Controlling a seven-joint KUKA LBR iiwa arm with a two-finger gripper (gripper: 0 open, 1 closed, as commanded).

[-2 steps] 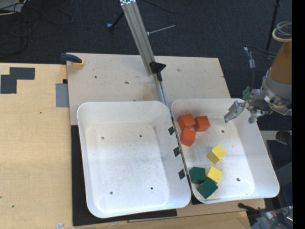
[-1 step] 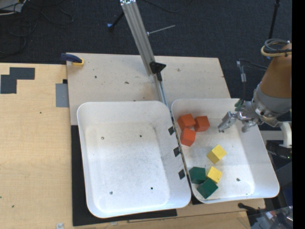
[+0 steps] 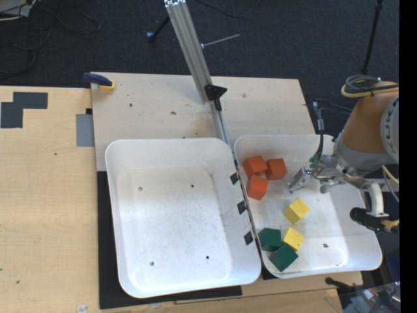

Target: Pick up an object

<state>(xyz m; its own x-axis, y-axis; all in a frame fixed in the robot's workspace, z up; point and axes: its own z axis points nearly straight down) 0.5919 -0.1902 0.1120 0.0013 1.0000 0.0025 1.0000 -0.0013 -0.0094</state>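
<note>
Hovering pincer (image 3: 311,178) in rt bin (image 3: 365,256), spread, orange cubes (image 3: 263,173) beside, yellow cube (image 3: 296,210) below.

Desk (image 3: 45,194), light wood, carrying a pale board (image 3: 260,106). Aluminium rail (image 3: 192,47), slanted, with a checkered tip and a black bracket (image 3: 215,92) at its base. Blue-and-yellow clamp (image 3: 99,80) at the board's far left corner. Dark carpet (image 3: 91,31) behind, strewn with cables (image 3: 19,2). Grey patches (image 3: 26,106) on the desk.
</note>
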